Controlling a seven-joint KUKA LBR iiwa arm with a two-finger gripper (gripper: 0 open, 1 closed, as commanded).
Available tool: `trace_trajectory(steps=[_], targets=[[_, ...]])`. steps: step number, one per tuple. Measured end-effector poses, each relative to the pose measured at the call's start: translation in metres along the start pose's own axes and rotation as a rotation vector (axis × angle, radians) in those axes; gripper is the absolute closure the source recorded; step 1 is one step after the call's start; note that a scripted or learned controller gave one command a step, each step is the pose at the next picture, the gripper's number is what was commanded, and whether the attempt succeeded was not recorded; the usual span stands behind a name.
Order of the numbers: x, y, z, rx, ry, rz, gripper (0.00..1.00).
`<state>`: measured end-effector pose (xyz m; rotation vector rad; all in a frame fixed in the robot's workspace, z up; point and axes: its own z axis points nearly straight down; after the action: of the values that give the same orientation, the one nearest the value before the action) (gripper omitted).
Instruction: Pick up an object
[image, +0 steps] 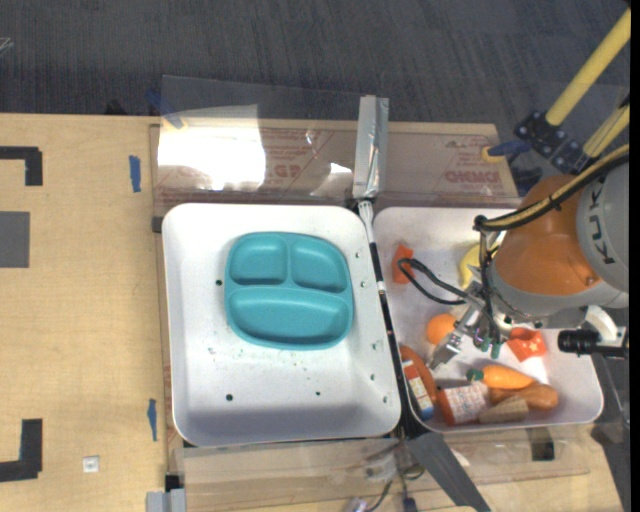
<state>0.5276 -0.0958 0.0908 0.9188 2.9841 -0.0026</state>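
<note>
The orange ball (440, 328) lies in the right bin (428, 232), toward that bin's nine o'clock side, and the gripper (452, 347) hangs just beside it at its five o'clock, metal fingertips pointing down and to the left; whether those fingers are spread or pressed together cannot be told from this slant. At the bin's six o'clock a carrot (505, 378) lies across a small bottle (462, 403), with a brown roll (530, 398) touching them at three o'clock. A red piece (527, 346) sits just above the carrot, and something yellow (470, 266) peeks out at the arm's ten o'clock edge. The grey arm with its orange band (535, 250) covers the bin's three o'clock half. The left bin (200, 390) holds a teal divided plate (290, 290), lying flat near the bin's twelve o'clock side.
</note>
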Motion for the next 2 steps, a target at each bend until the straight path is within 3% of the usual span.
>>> trace_trajectory(steps=[1, 2], targets=[[-0.008, 0.009, 0.001, -0.001, 0.007, 0.156, 0.0], [-0.011, 0.011, -0.011, -0.006, -0.003, 0.154, 1.0]])
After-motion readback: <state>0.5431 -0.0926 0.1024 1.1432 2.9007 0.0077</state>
